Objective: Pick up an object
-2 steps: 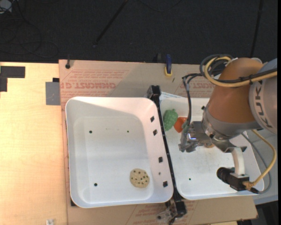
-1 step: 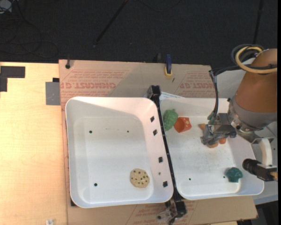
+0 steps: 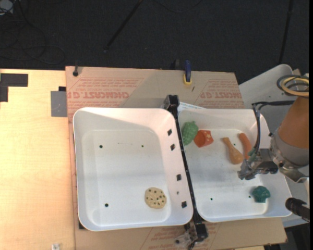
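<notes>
Jaws (image 3: 249,172) low in right bin (image 3: 224,212), can't tell if open; may miss, landing between spoon (image 3: 232,151) and teal toy (image 3: 260,194).

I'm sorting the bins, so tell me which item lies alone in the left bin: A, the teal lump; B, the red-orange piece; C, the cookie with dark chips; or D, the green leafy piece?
C: the cookie lies near the front of the left bin, while the other items lie in the right bin.
</notes>
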`<state>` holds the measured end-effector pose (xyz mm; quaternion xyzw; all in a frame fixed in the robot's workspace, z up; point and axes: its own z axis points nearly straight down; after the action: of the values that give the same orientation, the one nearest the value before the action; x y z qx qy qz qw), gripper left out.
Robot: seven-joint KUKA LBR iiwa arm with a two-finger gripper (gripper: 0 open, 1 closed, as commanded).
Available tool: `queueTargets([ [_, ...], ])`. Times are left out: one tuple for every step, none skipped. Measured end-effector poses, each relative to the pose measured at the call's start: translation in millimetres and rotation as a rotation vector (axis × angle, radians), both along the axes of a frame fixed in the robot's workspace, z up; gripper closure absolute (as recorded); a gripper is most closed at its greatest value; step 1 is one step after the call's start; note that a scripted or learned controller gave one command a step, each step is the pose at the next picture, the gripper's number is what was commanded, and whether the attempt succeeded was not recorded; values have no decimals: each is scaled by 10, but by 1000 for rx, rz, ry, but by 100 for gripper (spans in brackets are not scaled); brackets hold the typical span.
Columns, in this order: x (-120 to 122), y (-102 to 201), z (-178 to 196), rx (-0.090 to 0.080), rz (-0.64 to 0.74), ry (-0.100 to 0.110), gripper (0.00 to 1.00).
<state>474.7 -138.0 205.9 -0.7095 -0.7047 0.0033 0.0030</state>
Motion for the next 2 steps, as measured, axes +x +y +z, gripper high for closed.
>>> queueTargets([
  [-6,-794,-98,-3,2,-5,100],
  [3,-774,4,1,4,-6,100],
])
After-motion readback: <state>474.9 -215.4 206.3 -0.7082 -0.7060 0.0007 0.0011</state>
